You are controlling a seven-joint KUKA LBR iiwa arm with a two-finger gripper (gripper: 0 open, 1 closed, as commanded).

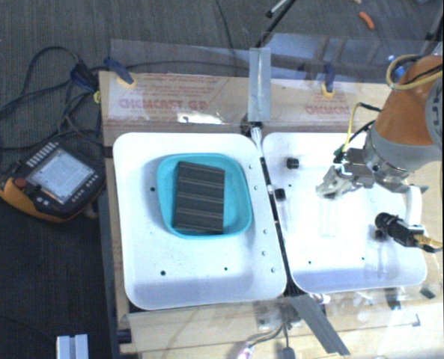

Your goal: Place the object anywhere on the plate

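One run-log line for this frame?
object: dark ribbed block on teal plate, left bin | gripper over right bin, apart from block | placement looks done

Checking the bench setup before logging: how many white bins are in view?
2: the left bin holds the blue plate with a dark ridged block; the right bin sits beside it, under the gripper.

A dark grey ribbed rectangular block [200,197] lies on a turquoise rounded plastic plate [239,214] in the glossy white left bin [192,284], centre frame. The grey arm's band [407,114], upper right, is orange.
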